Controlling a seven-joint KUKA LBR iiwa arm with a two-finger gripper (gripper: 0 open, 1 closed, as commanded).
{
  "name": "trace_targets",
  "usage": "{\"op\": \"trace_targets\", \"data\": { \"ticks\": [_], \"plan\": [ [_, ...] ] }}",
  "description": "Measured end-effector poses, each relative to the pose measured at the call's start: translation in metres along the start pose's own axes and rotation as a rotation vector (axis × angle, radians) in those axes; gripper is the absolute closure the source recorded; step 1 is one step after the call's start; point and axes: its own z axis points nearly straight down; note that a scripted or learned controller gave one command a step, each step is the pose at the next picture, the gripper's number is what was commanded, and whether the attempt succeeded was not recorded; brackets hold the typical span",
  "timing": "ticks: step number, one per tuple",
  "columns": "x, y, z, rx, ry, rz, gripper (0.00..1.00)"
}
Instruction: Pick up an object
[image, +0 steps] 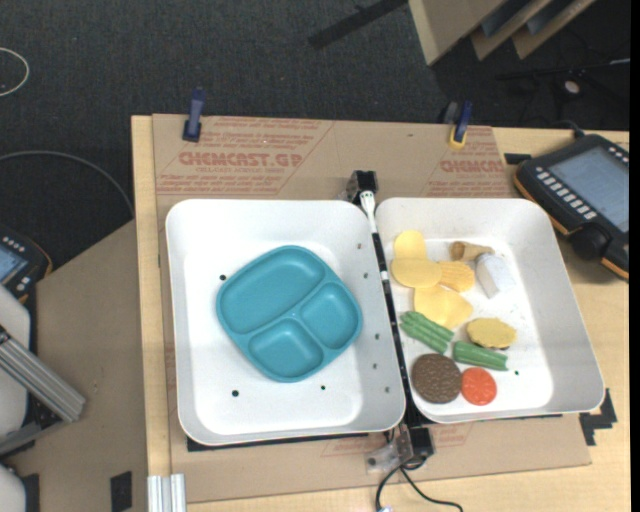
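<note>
The pick has not begun: toy food lies clustered in the right bin (545, 345), the red round piece (478, 386) by its front edge standing freest for a descent. Whether the fingers are apart or together I cannot tell. The overlapping yellow slices (432, 285) are hard to separate.

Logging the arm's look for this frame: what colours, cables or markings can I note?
None for the arm from this frame. It takes in the bench: a white left bin with a teal divided plate, a white right bin with toy food, and a dark handheld controller beside it.
</note>
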Motion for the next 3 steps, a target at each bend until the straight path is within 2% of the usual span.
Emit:
{"op": "trace_targets", "data": {
  "ticks": [1, 2, 3],
  "plan": [
    [-0.020, 0.071, -0.051, -0.018, -0.009, -0.007, 1.00],
    [-0.016, 0.195, -0.102, -0.024, -0.010, -0.011, 1.00],
    [-0.019, 0.099, -0.084, -0.004, -0.001, 0.000, 1.00]
  ]
}}
